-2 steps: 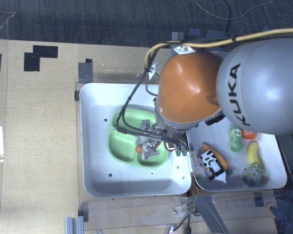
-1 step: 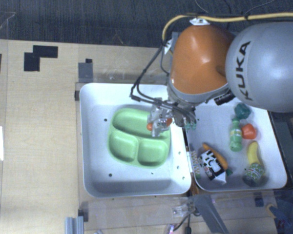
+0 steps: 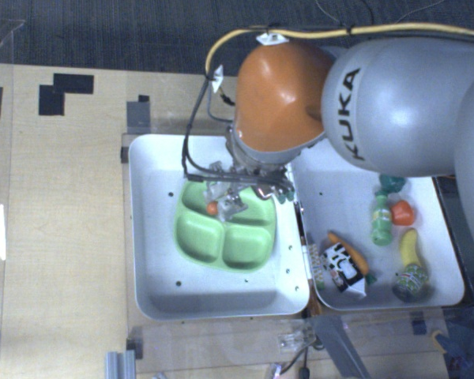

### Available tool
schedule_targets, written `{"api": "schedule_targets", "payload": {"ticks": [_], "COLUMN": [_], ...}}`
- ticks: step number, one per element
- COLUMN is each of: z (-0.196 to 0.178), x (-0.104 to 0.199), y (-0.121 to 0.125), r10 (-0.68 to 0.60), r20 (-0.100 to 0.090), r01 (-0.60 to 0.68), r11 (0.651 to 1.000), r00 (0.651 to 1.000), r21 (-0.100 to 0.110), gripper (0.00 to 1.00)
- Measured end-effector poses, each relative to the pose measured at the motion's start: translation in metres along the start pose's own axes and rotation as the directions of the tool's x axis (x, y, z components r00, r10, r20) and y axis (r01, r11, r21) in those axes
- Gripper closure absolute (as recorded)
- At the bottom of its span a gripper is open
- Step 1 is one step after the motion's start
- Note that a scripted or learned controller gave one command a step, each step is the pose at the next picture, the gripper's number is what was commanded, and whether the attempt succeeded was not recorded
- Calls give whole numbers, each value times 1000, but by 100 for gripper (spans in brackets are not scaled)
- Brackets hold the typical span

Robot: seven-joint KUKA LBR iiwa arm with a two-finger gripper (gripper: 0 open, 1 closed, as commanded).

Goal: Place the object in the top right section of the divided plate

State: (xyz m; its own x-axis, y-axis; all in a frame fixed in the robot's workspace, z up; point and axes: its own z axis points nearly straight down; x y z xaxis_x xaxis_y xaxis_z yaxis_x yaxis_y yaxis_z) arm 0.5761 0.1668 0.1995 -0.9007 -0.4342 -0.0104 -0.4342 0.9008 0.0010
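Two bins: shallow white plastic trays set side by side on the bench; the left bin (image 3: pixel 154 290) bears the plate, the right bin (image 3: pixel 450 287) bears loose items.
Near items, right bin: a black-and-white printed packet (image 3: pixel 344 268) is seen at the near left corner, touching a slim orange carrot-like piece (image 3: pixel 350 253); a dark round mottled item (image 3: pixel 411 283) lies at the near right.
Middle items, right bin: a yellow banana-shaped toy (image 3: pixel 410 247), a pale green bottle-shaped toy (image 3: pixel 381 219) and a small orange-red block (image 3: pixel 402 212) are grouped close together; a teal item (image 3: pixel 392 184) lies beyond them, partly under the arm.
Divided plate: a light green plastic sectioned plate (image 3: pixel 221 239) rests in the left bin; its two near sections are seen bare.
Task object: a small orange round object (image 3: pixel 212 208) is seen at the far part of the plate, just beside the gripper's metal parts. Whether it rests on the plate or is carried cannot be told.
Gripper: the two-finger gripper (image 3: pixel 233 200) hangs low over the far half of the plate, beneath the orange-banded wrist (image 3: pixel 280 97); its state, spread or closed, cannot be told.
Progress: transport to the plate is judged largely done. The object appears left of the plate's middle divider, so arrival in the top right section is not confirmed.
Remaining: positioning over the top right section, release, and withdrawal of the grey arm (image 3: pixel 411 105) are judged outstanding.
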Motion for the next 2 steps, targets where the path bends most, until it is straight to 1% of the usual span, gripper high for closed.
{"api": "schedule_targets", "payload": {"ticks": [1, 2], "z": [-33, -45], "x": [52, 50], "y": [-28, -27], "r10": [-102, -99], "r20": [0, 10], "r01": [102, 99], "r11": [995, 995], "r00": [995, 995], "r21": [2, 3], "gripper": [100, 100]}}
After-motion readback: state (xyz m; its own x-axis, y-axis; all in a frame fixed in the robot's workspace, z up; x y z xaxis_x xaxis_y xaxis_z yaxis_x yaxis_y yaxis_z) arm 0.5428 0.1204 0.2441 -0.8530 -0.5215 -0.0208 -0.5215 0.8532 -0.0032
